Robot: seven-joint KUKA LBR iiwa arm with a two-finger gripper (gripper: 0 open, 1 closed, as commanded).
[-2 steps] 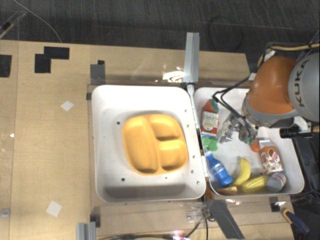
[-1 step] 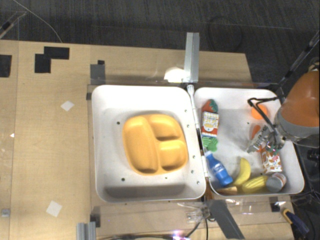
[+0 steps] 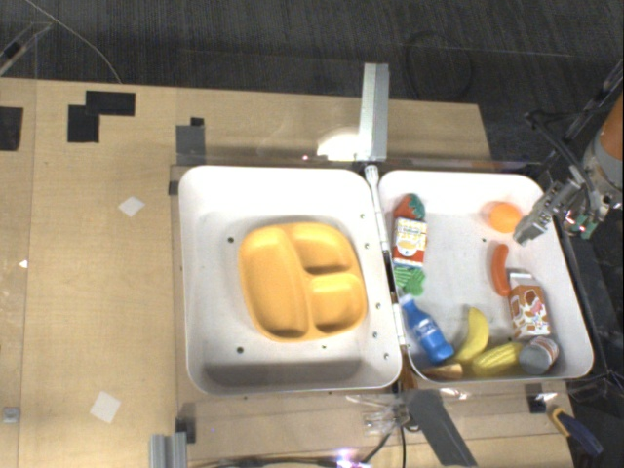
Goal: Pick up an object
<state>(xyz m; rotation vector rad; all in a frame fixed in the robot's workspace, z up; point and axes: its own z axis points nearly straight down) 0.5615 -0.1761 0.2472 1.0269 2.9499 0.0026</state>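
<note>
- The things to pick from all lie in the right bin: an orange near its far right corner, a red sausage-like piece just below it, and a small printed carton below that.
- Along the near edge sit two bananas, a blue bottle and a grey can, crowded so that some touch; that corner would be awkward to enter.
- Against the wall shared with the other bin lies a juice carton with green items at either end.
- The pincer hangs over the right rim, just beside the orange, which stands apart from the rest; I judge it the likeliest target.
- Nothing sits between its tips; how wide they stand I cannot tell, since the view is slanted and blurred there.
- The left bin holds a yellow divided tray, lying flat in its middle.
- Both bins rest side by side on the table.
</note>
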